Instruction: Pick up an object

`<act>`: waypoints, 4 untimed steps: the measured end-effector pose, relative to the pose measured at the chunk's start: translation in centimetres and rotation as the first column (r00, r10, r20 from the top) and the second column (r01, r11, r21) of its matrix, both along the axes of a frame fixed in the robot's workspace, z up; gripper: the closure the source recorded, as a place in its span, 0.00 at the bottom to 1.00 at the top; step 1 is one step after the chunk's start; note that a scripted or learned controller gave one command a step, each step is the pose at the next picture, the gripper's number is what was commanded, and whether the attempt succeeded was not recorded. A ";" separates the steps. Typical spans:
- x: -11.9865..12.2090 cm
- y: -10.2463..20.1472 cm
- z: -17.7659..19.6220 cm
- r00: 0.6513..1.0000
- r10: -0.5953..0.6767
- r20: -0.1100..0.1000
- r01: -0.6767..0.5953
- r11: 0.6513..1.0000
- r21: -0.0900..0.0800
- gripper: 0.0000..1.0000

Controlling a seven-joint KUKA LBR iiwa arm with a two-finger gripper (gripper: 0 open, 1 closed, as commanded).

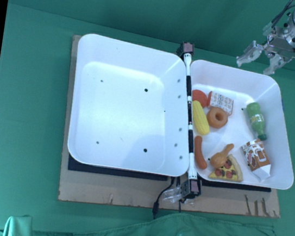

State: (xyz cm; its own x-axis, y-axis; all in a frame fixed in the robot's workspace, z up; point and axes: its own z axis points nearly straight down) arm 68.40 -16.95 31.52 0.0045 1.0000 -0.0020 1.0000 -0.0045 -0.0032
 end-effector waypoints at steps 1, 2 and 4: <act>-1.0 -0.2 -4.9 1.000 0.000 0.001 0.000 1.000 0.000 0.00; -1.2 0.2 -9.0 1.000 0.002 0.002 -0.002 1.000 -0.001 0.00; -0.9 -0.1 -10.9 1.000 -0.001 0.019 0.001 1.000 -0.007 1.00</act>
